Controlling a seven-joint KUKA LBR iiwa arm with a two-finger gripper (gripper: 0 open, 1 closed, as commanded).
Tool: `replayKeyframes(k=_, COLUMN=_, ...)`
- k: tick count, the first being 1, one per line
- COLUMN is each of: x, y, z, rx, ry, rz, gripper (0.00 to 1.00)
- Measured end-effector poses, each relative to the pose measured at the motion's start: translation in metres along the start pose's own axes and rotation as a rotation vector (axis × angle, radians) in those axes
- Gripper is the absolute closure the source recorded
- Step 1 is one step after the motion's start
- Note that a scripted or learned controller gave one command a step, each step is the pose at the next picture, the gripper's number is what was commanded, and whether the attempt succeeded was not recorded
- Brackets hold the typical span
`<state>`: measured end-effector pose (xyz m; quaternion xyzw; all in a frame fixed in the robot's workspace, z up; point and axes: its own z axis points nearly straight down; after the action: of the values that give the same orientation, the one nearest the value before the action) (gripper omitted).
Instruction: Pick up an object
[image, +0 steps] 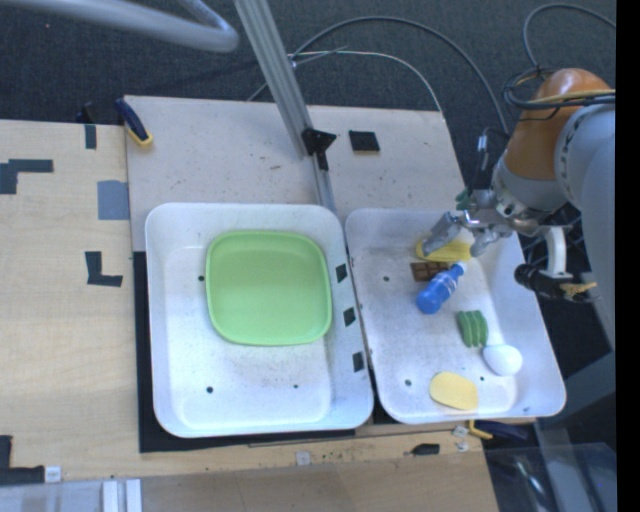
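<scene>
Right bin (395, 385), gripper (456, 237) spread over yellow piece (455, 250), blue bottle (440, 289), brown block (424, 271) crowding beside

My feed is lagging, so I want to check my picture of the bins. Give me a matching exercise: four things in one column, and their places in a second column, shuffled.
Things:
1. green plate
2. blue bottle
3. white ball
4. yellow oval piece

Places:
A. near the front edge of the right bin
B. middle of the right bin, just below the gripper
C. in the left bin
D. by the right wall of the right bin, under the green ridged piece

Pairs: 1-C, 2-B, 3-D, 4-A
</scene>
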<state>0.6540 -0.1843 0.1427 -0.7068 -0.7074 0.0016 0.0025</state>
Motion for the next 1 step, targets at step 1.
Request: replayKeyframes(k=1, x=0.0007, y=-0.0010, z=0.0534, rx=-0.001, ry=0.000, rz=0.000, gripper=0.00)
